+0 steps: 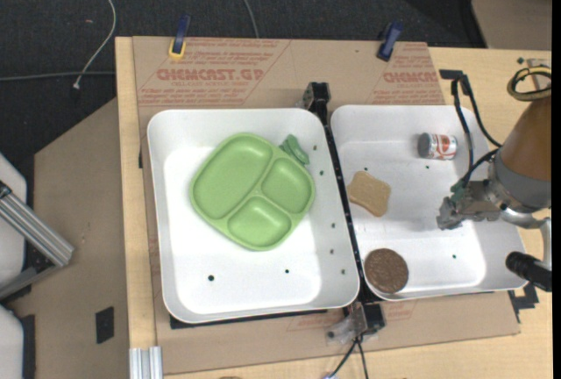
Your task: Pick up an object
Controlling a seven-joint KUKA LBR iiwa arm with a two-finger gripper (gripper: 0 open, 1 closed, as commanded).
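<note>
A: 2 white bins sat side by side on the bench. The left bin (175,193) held a light green divided plate (252,190) with 3 compartments, lying tilted, and a small dark green piece (295,149) touched the plate's upper right edge.

B: And the right bin (399,127)?

A: 3 things lay in it. A small can (436,146) with a red and white label lay on its side near the back. A tan sponge-like square (368,193) rested towards the left wall, roughly mid-bin. A round brown disc (386,269) sat in the front left corner, touching the rim.

B: Where was the arm?

A: It reached in from the right, grey wrist under an orange band, and the gripper (456,212) hung low over the right half of the right bin, below the can and well apart from the tan square.

B: Was the pincer open? Did it have anything?

A: I could not tell how far it was spread; the dark mechanism hid the tips. Nothing showed between them. The can, the square and the disc all lay apart from it on the bin floor.
</note>
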